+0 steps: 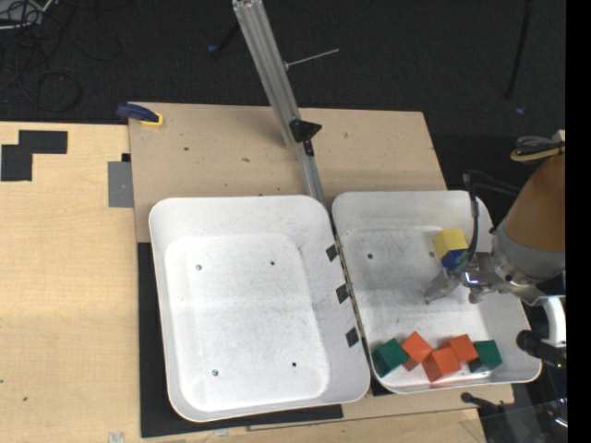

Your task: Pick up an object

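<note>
camera view: gripper (450, 282) low in right bin (388, 220), grip state impossible to tell. yellow block (451, 240) and blue block (453, 258) just beside it; orange blocks (441, 356) and green blocks (390, 355) along near wall.

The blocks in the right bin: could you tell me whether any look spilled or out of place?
None spilled. The orange and green blocks crowd the right bin's near edge, jumbled at odd angles, while a yellow block sits apart beside the gripper.
</note>
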### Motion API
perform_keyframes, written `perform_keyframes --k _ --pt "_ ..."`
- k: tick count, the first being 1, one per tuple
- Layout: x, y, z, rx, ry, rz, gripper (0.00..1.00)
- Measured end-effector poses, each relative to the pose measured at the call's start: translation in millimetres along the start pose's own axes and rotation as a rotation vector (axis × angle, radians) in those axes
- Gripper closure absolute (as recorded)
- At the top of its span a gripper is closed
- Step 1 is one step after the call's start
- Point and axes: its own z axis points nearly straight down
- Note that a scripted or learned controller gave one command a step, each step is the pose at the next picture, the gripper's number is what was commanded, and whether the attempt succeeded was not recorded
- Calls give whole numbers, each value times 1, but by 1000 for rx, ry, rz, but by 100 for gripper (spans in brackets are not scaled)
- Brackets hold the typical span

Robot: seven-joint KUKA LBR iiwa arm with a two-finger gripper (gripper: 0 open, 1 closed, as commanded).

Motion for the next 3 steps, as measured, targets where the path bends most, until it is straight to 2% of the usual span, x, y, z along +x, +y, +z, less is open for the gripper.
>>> perform_keyframes --k 1,2,3 --pt "0 1 30 -6 -1 1 0" --pt "0 1 19 -6 1 7 100" --pt "4 -2 -24 -10 -2 -3 100"
